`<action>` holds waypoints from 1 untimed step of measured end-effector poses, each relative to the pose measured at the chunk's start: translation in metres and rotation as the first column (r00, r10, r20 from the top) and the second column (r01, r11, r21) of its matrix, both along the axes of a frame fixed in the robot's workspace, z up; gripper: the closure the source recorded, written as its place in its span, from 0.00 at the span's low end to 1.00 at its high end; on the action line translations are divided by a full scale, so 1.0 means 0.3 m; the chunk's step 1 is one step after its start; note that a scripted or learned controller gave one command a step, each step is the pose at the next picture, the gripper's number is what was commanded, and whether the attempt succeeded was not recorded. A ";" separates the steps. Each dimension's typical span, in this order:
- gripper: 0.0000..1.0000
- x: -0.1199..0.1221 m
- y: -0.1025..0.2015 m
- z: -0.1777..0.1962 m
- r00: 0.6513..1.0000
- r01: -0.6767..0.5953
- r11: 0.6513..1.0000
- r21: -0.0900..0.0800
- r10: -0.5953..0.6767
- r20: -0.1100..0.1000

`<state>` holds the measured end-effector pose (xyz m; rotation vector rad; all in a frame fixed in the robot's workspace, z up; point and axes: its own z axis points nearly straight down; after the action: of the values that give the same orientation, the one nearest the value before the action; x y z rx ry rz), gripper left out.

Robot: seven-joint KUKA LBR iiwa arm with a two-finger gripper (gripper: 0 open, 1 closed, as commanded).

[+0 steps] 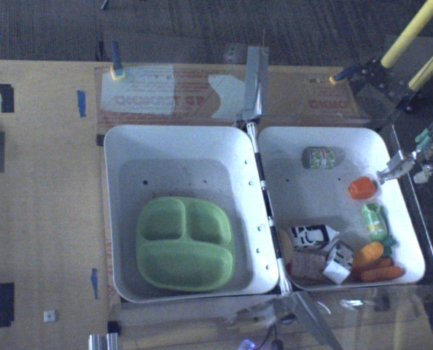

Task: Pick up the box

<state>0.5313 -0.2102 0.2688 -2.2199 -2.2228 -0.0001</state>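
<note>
Picking up the wrong thing is what could go wrong most easily here, because the right bin (399,217) is crowded. The gripper (400,168) is seen at the right wall of that bin, just beside a round orange-red thing (361,188). Whether it is spread or pressed together cannot be told, as that part is small and blurry, and nothing can be seen held in it. The black-and-white box (313,235) is well apart from the gripper, down near the front of the bin and close to the middle wall. It is packed in with other things: a brown packet (306,266) is touching it from below, and a small white box (338,262) is lying just beside it. Two boxes are there, so the wrong one could be taken. If the box is grabbed from above, the packet might be pinched with it, or the box might be pushed sideways and slip out. The middle wall is close, so it could be bumped on the way down. Between the gripper and the box, the orange-red thing and a green bottle (375,221) could be knocked if a low path is taken. Two orange carrots (377,262) are lying near the small white box and could be rolled about too. A can (319,157) is at the back of the bin and is not likely to be touched. The green plate (185,243) in the left bin (122,195) is far from all of this.
</note>
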 end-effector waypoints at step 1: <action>0.00 0.205 -0.013 -0.480 0.983 -0.185 0.983 0.000 0.185 0.000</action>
<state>0.5929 -0.2141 0.1246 -2.0038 -2.4194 -0.0004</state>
